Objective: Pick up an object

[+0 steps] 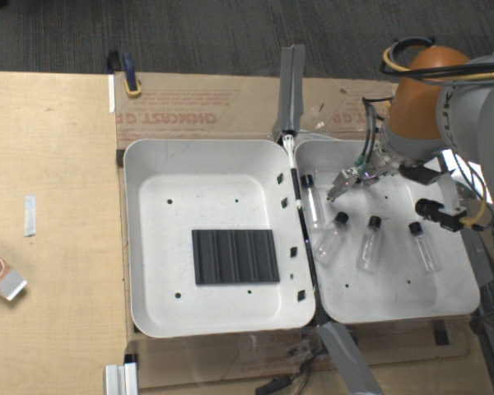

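The right bin [445,303] is taken as landmark. Above its back part the arm [445,105] is held, and the gripper [346,183] hangs near the back left corner; its state cannot be told. Several clear vials [370,245] with black caps lie on the bin floor. One vial should be centred under the gripper before descending.
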You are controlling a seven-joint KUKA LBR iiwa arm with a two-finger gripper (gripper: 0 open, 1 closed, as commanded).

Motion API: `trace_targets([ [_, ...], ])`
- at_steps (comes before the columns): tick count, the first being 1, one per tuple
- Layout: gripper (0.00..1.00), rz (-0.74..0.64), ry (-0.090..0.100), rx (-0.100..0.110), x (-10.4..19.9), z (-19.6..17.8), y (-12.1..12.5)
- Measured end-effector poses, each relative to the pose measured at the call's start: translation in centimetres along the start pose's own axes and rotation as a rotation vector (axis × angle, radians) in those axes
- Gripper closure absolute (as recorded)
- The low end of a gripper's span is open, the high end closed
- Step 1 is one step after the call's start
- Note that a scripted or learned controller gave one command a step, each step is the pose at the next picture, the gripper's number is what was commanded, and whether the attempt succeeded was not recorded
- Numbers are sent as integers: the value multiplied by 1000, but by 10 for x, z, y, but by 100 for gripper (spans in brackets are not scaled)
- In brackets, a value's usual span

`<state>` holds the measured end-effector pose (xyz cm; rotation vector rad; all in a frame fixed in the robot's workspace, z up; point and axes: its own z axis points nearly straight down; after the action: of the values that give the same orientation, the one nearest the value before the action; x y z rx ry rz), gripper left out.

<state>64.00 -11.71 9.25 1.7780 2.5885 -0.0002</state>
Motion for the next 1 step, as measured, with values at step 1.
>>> trace_targets([
  [1, 0, -81, -2, -2, -64, 0, -4],
])
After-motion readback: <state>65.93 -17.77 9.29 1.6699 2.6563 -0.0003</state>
